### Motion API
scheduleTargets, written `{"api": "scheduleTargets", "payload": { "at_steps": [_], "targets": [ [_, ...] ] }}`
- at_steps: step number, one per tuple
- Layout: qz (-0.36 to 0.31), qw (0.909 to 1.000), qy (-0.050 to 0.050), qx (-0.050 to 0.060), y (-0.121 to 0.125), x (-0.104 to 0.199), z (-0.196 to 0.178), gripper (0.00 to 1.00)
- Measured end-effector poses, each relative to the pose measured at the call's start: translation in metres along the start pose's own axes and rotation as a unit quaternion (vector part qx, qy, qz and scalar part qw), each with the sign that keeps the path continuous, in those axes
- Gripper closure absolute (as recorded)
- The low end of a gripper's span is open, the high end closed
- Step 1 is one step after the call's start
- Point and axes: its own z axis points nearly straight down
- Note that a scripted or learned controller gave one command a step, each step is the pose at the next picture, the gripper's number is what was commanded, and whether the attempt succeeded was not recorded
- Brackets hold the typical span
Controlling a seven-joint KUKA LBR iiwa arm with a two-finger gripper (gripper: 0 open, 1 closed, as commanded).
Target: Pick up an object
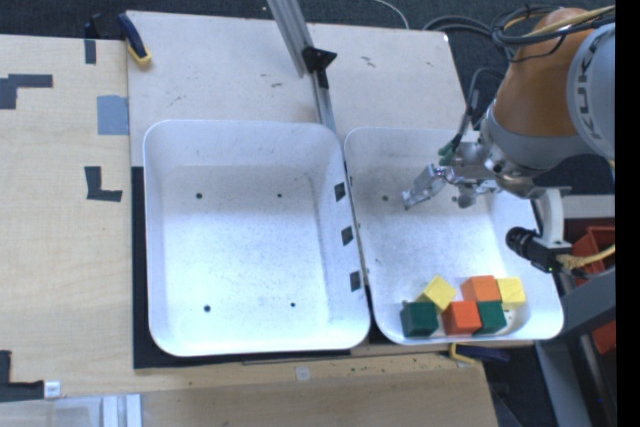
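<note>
We see the gripper (pixel 422 192) hanging over the right bin (pixel 400 155), its fingers seemingly parted and grasping nothing, though they look small. The blocks (pixel 465 307) sit clustered in that bin's near corner, well apart from it.

The arm (pixel 555 90) reaches in from the right, its bulky orange-banded section high in the frame and the grey wrist angling down and to the left. At its tip the gripper (pixel 420 192) points left and slightly downward, its metal fingers (pixel 412 198) slim and pale, hanging with nothing between them. Whether those fingers are parted or closed is too small to make out.
</note>
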Motion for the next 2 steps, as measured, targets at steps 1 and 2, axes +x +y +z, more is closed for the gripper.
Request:
{"api": "scheduleTargets", "payload": {
  "at_steps": [1,2],
  "targets": [
    [0.002,1.0000,0.000,0.002,-0.049,-0.032,0.128,0.00],
    [-0.002,1.0000,0.000,-0.002,0.018,-0.020,0.124,0.00]
  ]
}}
